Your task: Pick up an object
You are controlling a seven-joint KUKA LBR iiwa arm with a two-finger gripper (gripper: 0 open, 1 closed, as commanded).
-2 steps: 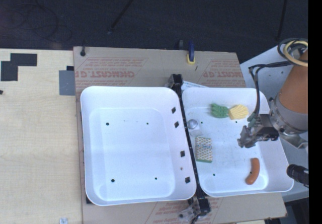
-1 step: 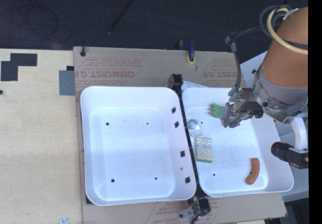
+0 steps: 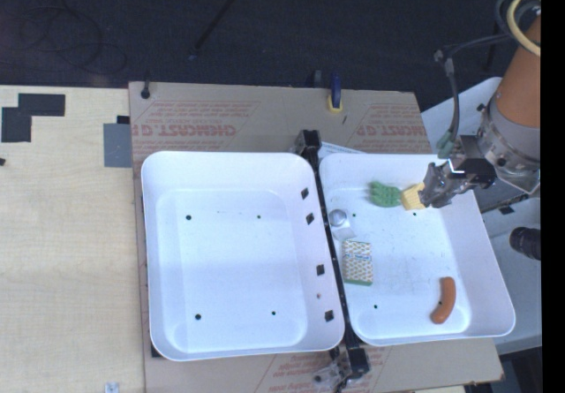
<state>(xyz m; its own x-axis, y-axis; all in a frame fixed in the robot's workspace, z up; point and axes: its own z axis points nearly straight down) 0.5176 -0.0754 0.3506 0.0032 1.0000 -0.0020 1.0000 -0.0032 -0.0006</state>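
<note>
1. Pincer (image 3: 430,195) sits over the right bin's (image 3: 494,294) upper right part, arm (image 3: 516,109) coming in from the right edge.
2. Can't tell if it's open or closed; it reads as a dark blur at this size.
3. Yellow block (image 3: 412,198) is right at the pincer's left side, touching or overlapping it in view. Can't confirm it's gripped.
4. Green object (image 3: 384,194) lies just left of the yellow block, in the same bin.
5. Small grey round piece (image 3: 338,218) is near the right bin's left wall.
6. Patterned packet (image 3: 357,261) lies below that, left-centre of the bin.
7. Orange sausage-shaped item (image 3: 444,300) lies near the bin's lower right corner, well apart from the pincer.
8. Left bin (image 3: 159,250) is alongside, the two rims touching at the centre.
</note>
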